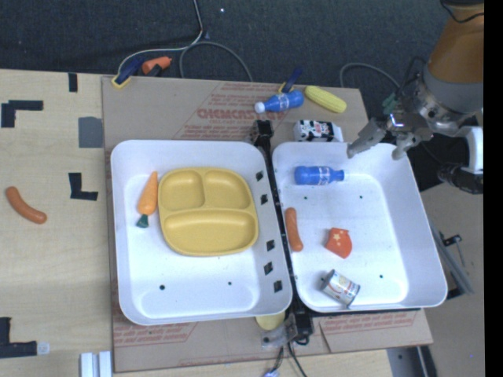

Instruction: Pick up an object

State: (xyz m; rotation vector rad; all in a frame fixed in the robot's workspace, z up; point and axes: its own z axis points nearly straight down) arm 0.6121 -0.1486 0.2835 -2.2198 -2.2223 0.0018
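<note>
Wooden bench [47,289] under a cardboard sheet carries two white bins side by side; nearest in the right bin [416,234] lies a small tin can [340,287] on its side, then a red strawberry-like piece [339,242] and a sausage [292,229] along the left wall, and farther back a blue bottle [318,176] lying flat; the left bin [126,234] holds a yellow divided plate [208,210] with a carrot [148,195] just beside it; past the bins sit a second blue bottle [280,103] and a banana [324,98]; the gripper [387,138] hangs over the right bin's far corner, fingers spread wide with nothing between them; judging by that, the pick is at the approach step, and the next move calls for travelling over one item, likely the near blue bottle, aligning across its body and descending.
</note>
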